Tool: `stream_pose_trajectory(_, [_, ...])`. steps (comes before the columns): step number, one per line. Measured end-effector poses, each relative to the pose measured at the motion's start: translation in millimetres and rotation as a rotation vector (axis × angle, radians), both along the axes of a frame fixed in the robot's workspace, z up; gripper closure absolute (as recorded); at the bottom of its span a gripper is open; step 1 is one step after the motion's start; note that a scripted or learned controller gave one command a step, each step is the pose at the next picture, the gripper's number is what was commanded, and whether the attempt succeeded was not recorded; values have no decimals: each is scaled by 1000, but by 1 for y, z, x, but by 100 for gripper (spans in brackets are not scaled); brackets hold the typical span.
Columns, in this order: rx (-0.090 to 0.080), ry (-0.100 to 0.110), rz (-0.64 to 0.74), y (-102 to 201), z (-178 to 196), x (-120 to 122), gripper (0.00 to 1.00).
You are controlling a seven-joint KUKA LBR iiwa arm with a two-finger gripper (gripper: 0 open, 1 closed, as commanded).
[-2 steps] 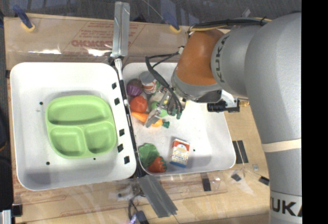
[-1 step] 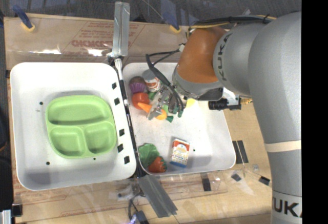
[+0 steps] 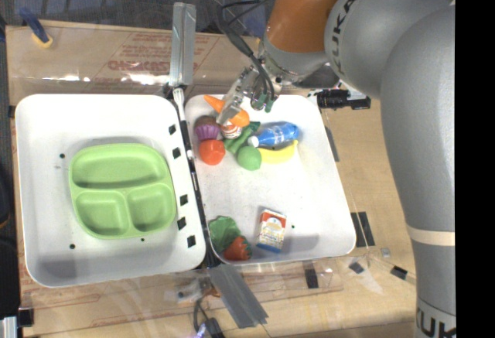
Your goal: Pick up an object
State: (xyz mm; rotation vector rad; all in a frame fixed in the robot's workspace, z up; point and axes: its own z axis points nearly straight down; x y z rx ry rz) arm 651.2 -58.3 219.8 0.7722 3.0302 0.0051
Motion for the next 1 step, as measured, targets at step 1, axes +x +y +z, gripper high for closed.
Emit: stream_pose_trajectory(1, [0, 10, -55, 9, 38, -84, 100])
